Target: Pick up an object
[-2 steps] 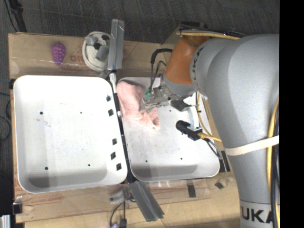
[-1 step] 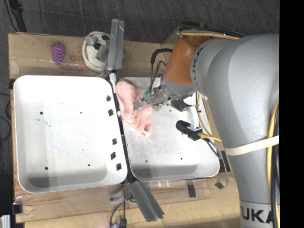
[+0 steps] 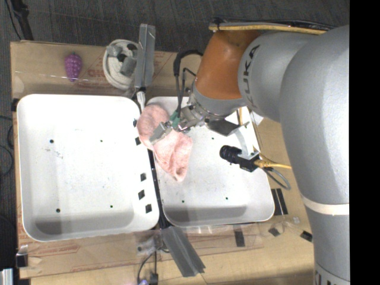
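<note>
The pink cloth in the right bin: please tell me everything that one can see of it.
The pink cloth looks soft and crumpled, pale pink with lighter patches, like a thin fabric or towel. It lies bunched at the left side of the right bin, its upper part rising against the wall beside the left bin. The pincer is down on its upper part, touching it; whether the cloth is truly gripped cannot be told. The lower part hangs loose on the bin floor.
</note>
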Controlling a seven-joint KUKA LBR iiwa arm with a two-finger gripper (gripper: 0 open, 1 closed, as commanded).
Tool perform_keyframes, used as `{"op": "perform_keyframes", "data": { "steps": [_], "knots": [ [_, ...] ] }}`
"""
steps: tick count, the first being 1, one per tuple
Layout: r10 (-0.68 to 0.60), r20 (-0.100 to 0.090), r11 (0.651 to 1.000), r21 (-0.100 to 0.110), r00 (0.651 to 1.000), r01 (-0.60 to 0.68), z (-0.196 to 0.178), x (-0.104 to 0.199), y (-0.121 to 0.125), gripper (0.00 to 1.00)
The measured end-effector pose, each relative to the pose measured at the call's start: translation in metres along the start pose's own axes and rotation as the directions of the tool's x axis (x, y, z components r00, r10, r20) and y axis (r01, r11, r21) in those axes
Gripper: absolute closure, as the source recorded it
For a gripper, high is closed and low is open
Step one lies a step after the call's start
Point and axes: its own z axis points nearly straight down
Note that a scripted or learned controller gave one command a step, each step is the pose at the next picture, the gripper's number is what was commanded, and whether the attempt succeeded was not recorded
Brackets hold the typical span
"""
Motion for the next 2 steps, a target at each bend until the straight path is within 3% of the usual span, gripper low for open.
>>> {"op": "perform_keyframes", "data": {
  "steps": [1, 2],
  "knots": [
    [0.079, -0.001, 0.997, 0.002, 0.997, -0.079, 0.091, -0.073, -0.015, 0.0],
    [0.151, 0.0, 0.989, -0.003, 0.989, -0.151, 0.098, -0.097, 0.015, 0.0]
  ]
}}
